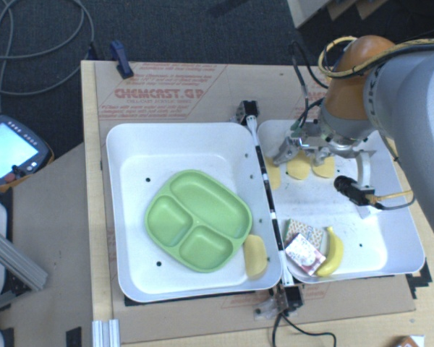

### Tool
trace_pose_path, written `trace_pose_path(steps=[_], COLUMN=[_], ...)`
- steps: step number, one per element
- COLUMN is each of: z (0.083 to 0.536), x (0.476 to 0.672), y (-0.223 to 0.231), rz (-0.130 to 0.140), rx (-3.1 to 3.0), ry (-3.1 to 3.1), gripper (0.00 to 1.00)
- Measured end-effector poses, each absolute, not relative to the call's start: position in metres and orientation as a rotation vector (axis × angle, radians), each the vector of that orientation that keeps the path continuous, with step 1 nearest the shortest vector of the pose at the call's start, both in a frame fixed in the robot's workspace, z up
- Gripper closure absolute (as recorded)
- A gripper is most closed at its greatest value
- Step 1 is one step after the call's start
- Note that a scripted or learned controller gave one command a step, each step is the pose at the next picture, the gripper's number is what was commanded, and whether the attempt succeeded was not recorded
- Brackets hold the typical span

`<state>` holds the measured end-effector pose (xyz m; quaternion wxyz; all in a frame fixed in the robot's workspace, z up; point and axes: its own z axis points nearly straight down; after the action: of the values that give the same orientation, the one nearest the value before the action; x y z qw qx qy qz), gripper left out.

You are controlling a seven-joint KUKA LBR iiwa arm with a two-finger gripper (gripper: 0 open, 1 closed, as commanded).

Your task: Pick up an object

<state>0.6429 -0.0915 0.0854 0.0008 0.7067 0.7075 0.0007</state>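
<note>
My gripper (pixel 312 152) is low over the back left part of the right bin (pixel 390 255), under the grey wrist and its orange band. Directly beneath and in front of it lie two flat yellow pieces (pixel 299 169) (pixel 323 169), and a third yellow piece (pixel 273 176) rests against the bin's left wall. I see nothing lifted by the gripper. At the front left corner of this bin, a yellow banana (pixel 333 252) lies beside a patterned packet (pixel 304 250).
The left bin (pixel 130 157) holds a green divided plate (pixel 197 220) and a pale yellow oval object (pixel 254 256) at its front right corner. A raised rim (pixel 264 186) separates the two bins. A blue clamp (pixel 121 58) sits at the bench's back left.
</note>
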Motion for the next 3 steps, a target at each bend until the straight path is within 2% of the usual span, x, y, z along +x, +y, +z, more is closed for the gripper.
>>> trace_pose_path(steps=[1,2,3], z=[0.085,0.085,0.085], x=[0.647,0.667,0.649], y=[-0.102,-0.136,-0.140], rz=[0.001,0.001,-0.002], rx=[2.220,2.220,2.223], ry=[2.220,2.220,2.222], gripper=[0.00,0.00,0.00])
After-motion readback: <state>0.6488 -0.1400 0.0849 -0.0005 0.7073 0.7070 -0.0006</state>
